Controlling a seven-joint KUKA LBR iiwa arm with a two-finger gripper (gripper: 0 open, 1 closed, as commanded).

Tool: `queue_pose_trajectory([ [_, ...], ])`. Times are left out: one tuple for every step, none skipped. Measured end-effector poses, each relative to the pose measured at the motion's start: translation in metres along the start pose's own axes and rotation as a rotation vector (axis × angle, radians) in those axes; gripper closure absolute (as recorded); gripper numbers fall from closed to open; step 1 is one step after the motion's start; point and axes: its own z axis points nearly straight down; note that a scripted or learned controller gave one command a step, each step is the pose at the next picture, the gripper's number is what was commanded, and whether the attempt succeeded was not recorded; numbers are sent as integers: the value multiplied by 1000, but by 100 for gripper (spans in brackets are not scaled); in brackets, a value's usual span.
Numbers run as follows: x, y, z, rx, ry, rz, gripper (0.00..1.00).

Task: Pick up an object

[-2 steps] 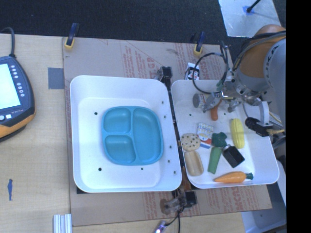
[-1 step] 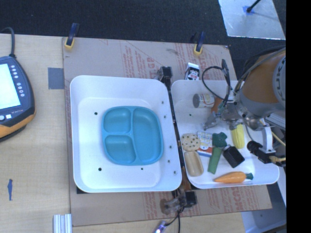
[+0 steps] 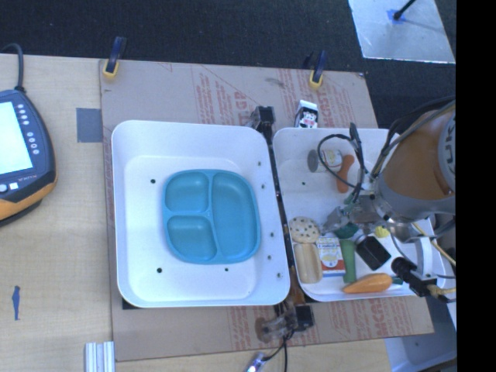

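From the overhead camera, the arm (image 3: 415,165) is in over the right bin (image 3: 298,149), its grey body and orange band covering that bin's right part. The gripper (image 3: 350,214) is down among the clutter near the bin's middle, but it is too dark and crowded there to tell how its fingers stand or whether anything sits between them. Just beside the gripper, on its near side, a green marker-like stick (image 3: 348,256) lies lengthwise, with a small white carton (image 3: 330,254) touching it on the left. Further left of that, a tan wooden block (image 3: 307,261) sits under a speckled round cookie (image 3: 303,229). At the bin's near edge lies an orange carrot (image 3: 367,284). Beyond the gripper, toward the far wall, an orange sausage-shaped piece (image 3: 344,173) sits beside a looping black cable (image 3: 329,142). Well to the left, the left bin (image 3: 139,142) carries a blue divided plate (image 3: 211,215), lying flat in its middle.
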Motion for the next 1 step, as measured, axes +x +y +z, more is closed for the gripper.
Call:
queue_pose_trajectory([
  [-1,1,-10,0,-2,-4,100],
])
